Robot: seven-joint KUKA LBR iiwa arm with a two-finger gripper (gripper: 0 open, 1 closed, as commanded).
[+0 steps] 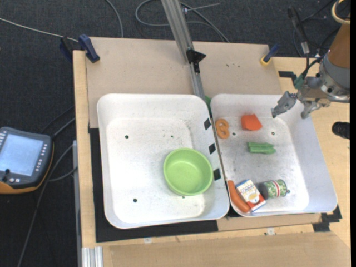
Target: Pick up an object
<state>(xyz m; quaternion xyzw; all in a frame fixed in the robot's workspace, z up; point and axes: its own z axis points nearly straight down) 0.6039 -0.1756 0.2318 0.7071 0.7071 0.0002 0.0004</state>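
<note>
Nothing is picked yet: the gripper (294,107) hangs open and empty, the orange block (251,122) just beside it

Right bin (320,174): open floor through the middle and along the right side. Obstacles: orange block (251,122) and pretzel (222,128) near the top left; green piece (261,147) at centre; carton (250,193), can (274,189) and carrot (236,199) crowded at the lower edge. Left bin (119,127): green bowl (188,172) stood lower right, against the divide; the rest lay open. A metal pole (181,29) slanted across above the divide.
</note>
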